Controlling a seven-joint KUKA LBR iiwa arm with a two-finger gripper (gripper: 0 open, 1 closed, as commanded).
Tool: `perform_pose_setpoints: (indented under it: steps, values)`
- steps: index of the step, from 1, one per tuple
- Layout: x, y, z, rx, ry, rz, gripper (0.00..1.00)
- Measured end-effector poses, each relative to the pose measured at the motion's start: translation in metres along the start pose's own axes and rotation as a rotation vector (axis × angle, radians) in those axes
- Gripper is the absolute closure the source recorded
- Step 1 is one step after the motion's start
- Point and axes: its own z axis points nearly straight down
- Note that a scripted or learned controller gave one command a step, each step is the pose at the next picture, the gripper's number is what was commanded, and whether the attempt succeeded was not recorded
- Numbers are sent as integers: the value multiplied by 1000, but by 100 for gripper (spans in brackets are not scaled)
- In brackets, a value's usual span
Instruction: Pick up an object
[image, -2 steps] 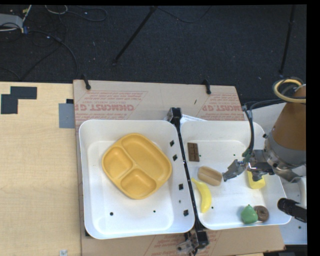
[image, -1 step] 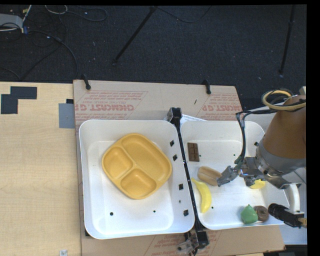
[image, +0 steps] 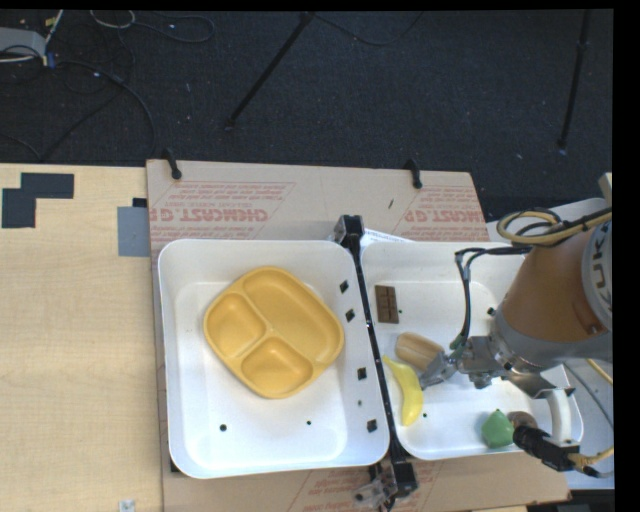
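cardboard sheet (image: 230, 205) under white bins (image: 185, 300), dark floor (image: 300, 90)

L bin (image: 190, 420) had open floor along its front and left edge; the yellow tray (image: 273, 330) took up its middle. R bin (image: 440, 270) was tight; banana (image: 407, 392), tan block (image: 418, 348), brown chip (image: 386, 304) and green ball (image: 497, 428) crowded the arm (image: 550, 310), w/ bare floor only at the back.

Red print reading "CHEMCRZT.GP", seen upside down, stands twice on the cardboard sheet (image: 300, 200) under the bins, at eleven and one o'clock, while fainter red print at its six o'clock edge is unreadable.
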Motion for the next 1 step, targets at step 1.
perform_pose_setpoints:
  steps: [1]
  values:
    - [-1, 1, -13, -3, 0, 3, 100]
